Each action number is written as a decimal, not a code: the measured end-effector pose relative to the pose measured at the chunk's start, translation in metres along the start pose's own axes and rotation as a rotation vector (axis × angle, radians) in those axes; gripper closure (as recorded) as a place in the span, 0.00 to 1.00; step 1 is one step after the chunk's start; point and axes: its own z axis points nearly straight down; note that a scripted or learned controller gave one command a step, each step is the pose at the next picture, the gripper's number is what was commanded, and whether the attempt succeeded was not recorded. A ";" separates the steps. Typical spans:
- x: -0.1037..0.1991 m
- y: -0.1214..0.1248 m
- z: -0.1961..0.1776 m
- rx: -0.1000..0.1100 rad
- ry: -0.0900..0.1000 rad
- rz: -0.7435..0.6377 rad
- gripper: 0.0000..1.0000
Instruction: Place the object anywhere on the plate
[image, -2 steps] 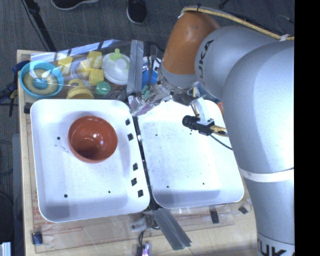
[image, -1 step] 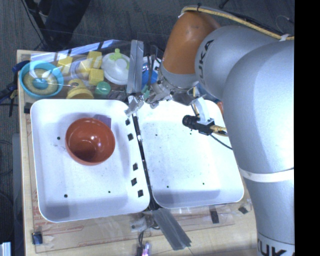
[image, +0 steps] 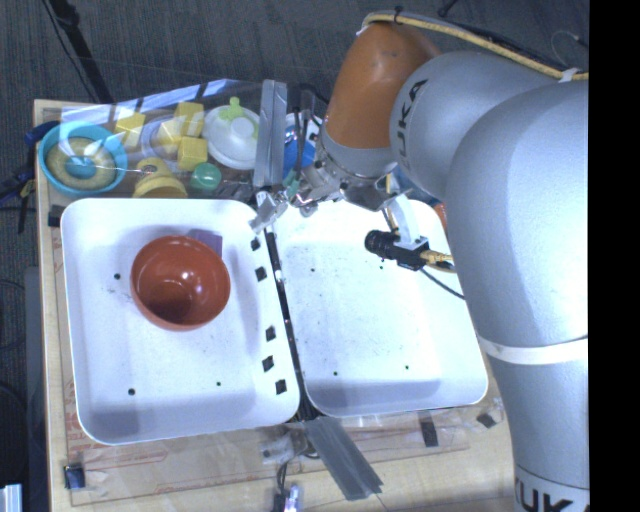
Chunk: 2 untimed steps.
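Red-brown bowl (image: 181, 281): upright in the left bin (image: 100, 385), toward its upper half, partly covering a purple item at its upper right edge. Gripper (image: 268, 205): at the top of the divider between the left bin and right bin (image: 400, 385), well apart from the bowl; finger state cannot be told. Assorted toys (image: 150, 150): piled behind the bins.
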 end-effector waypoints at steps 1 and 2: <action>-0.029 -0.010 -0.025 -0.009 -0.009 -0.574 0.00; -0.029 -0.009 -0.036 -0.012 -0.013 -0.577 1.00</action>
